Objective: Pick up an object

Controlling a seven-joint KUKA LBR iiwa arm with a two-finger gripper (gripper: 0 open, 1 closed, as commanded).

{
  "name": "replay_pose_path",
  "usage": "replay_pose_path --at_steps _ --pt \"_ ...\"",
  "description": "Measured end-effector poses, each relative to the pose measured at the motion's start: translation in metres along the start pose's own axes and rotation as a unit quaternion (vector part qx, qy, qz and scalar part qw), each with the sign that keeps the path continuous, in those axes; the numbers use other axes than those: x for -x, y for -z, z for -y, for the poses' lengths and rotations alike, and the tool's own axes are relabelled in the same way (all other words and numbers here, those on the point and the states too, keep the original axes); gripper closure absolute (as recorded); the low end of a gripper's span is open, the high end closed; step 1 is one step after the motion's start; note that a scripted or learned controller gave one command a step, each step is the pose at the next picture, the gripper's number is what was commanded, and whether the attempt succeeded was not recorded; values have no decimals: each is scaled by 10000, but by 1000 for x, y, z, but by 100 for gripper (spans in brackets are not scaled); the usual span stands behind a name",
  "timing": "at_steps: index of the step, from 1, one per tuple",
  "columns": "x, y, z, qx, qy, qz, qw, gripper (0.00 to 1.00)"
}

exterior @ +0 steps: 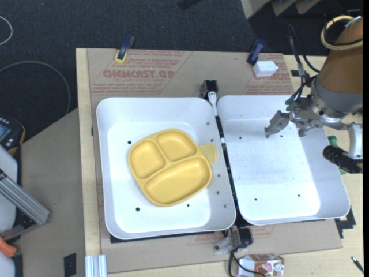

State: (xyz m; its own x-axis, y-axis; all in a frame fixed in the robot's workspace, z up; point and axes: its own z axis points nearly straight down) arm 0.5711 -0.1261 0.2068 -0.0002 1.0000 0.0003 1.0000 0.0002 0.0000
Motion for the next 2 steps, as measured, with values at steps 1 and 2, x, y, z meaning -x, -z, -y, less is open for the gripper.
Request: replay_pose_path --at_steps 1,2 --pt "-60 134 38 59 35 -1 10000 0" --pt "-98 207 93 51 29 -6 10000 0"
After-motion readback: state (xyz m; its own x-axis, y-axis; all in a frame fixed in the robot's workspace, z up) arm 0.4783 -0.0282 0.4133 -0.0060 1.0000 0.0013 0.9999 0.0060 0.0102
